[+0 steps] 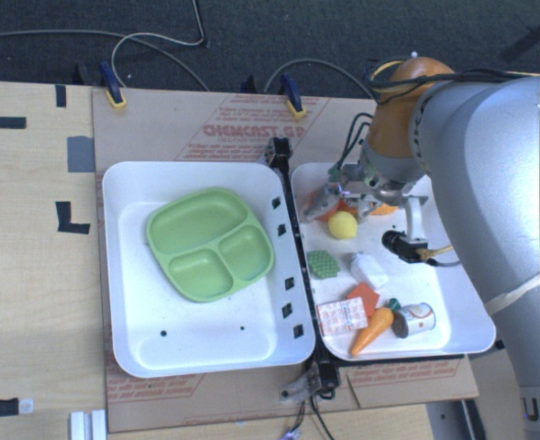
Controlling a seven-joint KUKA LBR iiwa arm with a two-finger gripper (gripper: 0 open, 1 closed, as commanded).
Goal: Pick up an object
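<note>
My gripper [350, 198] hangs over the far part of the right bin [467, 314], just above a yellow ball [343, 226]. A red-orange piece [315, 207] lies at the gripper's left side and an orange piece [385, 210] at its right. Nearer the front of this bin lie a green round thing [323, 265], a small white block [369, 269], a red and white packet [342, 314], an orange carrot [370, 330] and a small can [416, 318] on its side.
The left bin [127, 333] holds a green divided plate [210, 242]. Black clips line the wall between the two bins [292, 246]. The grey arm [490, 172] covers the right bin's far right corner. Cables run behind the bench.
</note>
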